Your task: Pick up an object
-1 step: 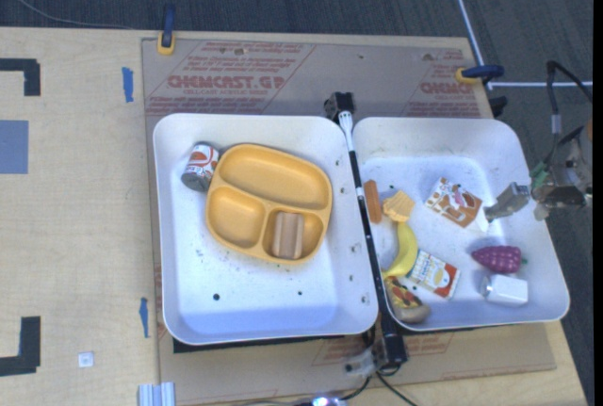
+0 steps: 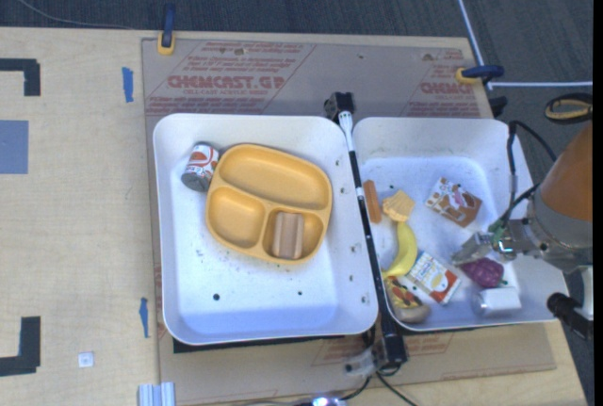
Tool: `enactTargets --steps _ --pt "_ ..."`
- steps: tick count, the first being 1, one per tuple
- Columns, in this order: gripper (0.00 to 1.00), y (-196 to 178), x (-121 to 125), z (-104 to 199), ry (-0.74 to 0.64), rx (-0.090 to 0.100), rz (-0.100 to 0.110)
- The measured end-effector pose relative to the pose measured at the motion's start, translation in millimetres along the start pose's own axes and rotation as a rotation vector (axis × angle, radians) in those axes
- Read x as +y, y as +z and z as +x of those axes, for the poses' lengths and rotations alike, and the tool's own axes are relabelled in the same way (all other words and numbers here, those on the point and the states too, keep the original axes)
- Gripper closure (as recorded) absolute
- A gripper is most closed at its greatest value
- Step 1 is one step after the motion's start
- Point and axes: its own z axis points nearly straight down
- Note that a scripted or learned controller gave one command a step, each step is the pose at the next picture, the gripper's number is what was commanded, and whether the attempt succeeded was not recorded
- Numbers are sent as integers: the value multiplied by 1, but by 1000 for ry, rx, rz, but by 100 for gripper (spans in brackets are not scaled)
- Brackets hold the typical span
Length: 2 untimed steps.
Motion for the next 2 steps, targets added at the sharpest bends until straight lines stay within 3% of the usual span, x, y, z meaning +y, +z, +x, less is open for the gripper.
enactTargets --steps 1,2 --pt "100 -10 1 0 1 -2 -3" --pt "100 -50 33 84 -2 1 0"
